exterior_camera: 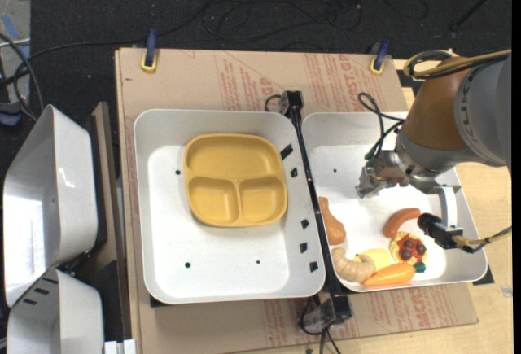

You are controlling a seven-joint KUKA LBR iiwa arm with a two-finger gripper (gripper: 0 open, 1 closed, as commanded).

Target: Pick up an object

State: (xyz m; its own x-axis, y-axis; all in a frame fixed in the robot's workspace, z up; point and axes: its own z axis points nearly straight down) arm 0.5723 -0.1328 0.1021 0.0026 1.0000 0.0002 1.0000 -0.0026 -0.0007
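**Gripper low in the right bin, toy food bunched at the near end**

The arm [456, 112] reaches in from the right, and its gripper [372, 181] hangs over the bare white floor of the right bin [342, 137], near the bin's middle. Nothing shows between its fingers; whether they are apart or together cannot be told from this angle.

The toy food lies toward the near end of that bin, apart from the gripper. A sausage [401, 220] lies with its long axis slanting from lower left up to the right. An orange drumstick-shaped piece [330, 222] lies along the divider, its long axis running away from the camera. A carrot [392, 273] lies nearly crosswise, beside a small pizza slice [409, 248] and a pale yellow piece [374, 257].

In the left bin [159, 206] sits a yellow divided plate [236, 179].
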